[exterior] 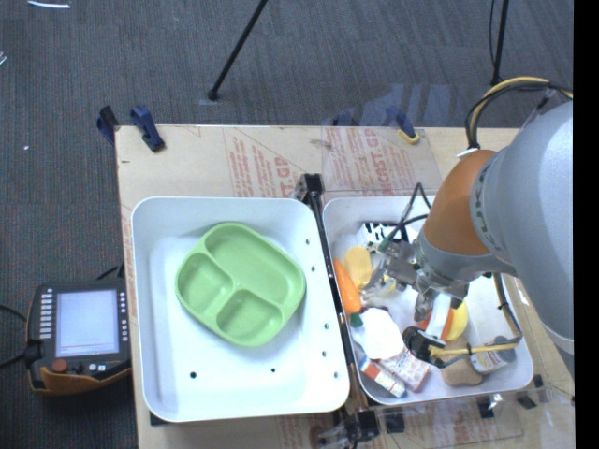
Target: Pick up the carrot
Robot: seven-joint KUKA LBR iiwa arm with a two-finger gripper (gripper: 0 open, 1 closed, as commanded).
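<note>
The carrot [348,287] is a short orange piece lying along the left wall of the right bin [520,344], pointing roughly front to back. My gripper [427,323] hangs low over the middle of that bin, to the right of the carrot and apart from it, among other small items. The grey wrist and orange band above hide part of the bin. Nothing shows as held.
Around the gripper lie a yellow piece [359,262], a white lump [380,333], a yellow fruit [458,322], a red-and-white box [397,372] and a tan item [460,375]. The left bin [159,363] holds a green divided plate [241,283]. A teach pendant [82,330] sits off the bench at left.
</note>
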